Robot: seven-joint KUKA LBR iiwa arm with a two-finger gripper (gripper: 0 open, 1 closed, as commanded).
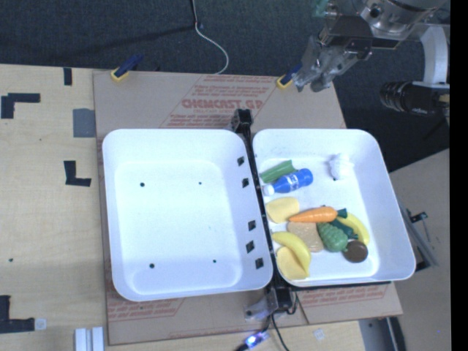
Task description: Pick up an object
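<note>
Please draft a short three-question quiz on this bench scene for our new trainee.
1. True or false: the toy carrot lies in the right bin.
2. Which item touches the blue bottle? A) green pepper B) brown ball C) white lump
3. Fill in: the claw hangs above the cardboard, beyond the bins' ____ edge.

Key: 1 true; 2 A; 3 far.
</note>
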